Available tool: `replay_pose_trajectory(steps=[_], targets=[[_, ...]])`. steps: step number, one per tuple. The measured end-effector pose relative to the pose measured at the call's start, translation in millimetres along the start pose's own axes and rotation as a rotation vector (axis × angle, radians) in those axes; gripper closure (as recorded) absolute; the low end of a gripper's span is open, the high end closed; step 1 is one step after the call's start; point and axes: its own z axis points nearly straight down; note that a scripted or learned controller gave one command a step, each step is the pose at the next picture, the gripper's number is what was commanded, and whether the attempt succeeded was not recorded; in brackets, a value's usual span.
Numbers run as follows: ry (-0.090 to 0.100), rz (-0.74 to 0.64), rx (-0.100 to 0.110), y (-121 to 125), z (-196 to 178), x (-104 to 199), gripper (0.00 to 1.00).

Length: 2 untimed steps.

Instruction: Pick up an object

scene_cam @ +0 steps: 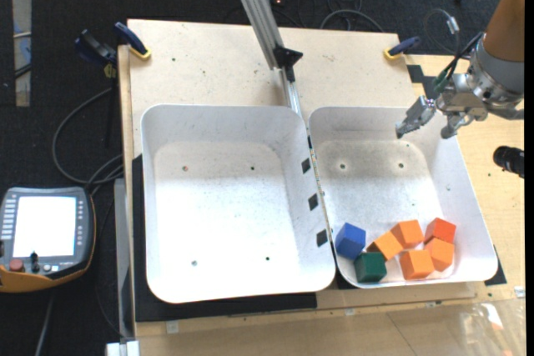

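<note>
No legible text, labels, brands, numbers or signs. Pendant (46, 239) at bench left: screen washed out white, buttons too small to read. Black square marks along divider between bins (314, 200): plain, no characters. Blocks unmarked.

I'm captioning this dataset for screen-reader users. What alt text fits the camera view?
A robot arm's open pincer hangs over the far edge of the right white bin, holding nothing. One blue cube, one green cube and four orange cubes cluster at that bin's near end; the left white bin sits beside it.
</note>
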Motion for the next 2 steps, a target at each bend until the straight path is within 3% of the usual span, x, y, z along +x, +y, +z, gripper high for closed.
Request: replay_pose_trajectory(steps=[1,2], targets=[[0.002,-0.005,0.007,6.5,67.5,26.1,0.00],[0.000,0.004,0.001,-54.9,47.5,6.3,0.00]])
